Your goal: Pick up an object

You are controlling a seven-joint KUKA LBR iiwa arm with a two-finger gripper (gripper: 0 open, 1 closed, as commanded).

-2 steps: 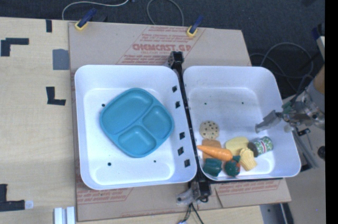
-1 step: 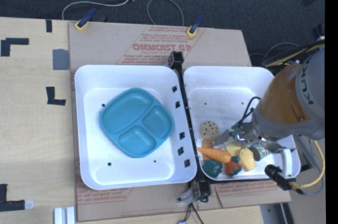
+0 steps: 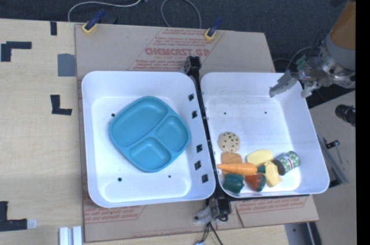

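Right now my pincer [image 3: 287,83] hangs over the far right corner of the right bin [image 3: 254,88], just above its rim, with nothing between its fingers. They look parted and grey, pointing down and to the left toward the bin floor, so I judge the pincer open and empty.

Everything I might pick up lies well below and a little to the left of the pincer, bunched at the bin's near edge. Closest to the pincer in that bunch is a round cookie [image 3: 229,140], standing slightly apart. Beyond it sit a tan cracker [image 3: 230,158], an orange carrot [image 3: 237,169] lying across the pile, a yellow lemon-like piece [image 3: 259,156], a corn cob [image 3: 272,175], a small can [image 3: 287,161], a red piece [image 3: 255,181] and a dark green piece [image 3: 233,182], all touching or nearly so.

Far to the pincer's left, in the left bin [image 3: 92,122], rests a blue divided plate [image 3: 150,133].

Judging from this, the task is barely begun: nothing is lifted. I would still need to travel over the pile, descend, close on one item and raise it. The crowding there may make a clean grip hard.
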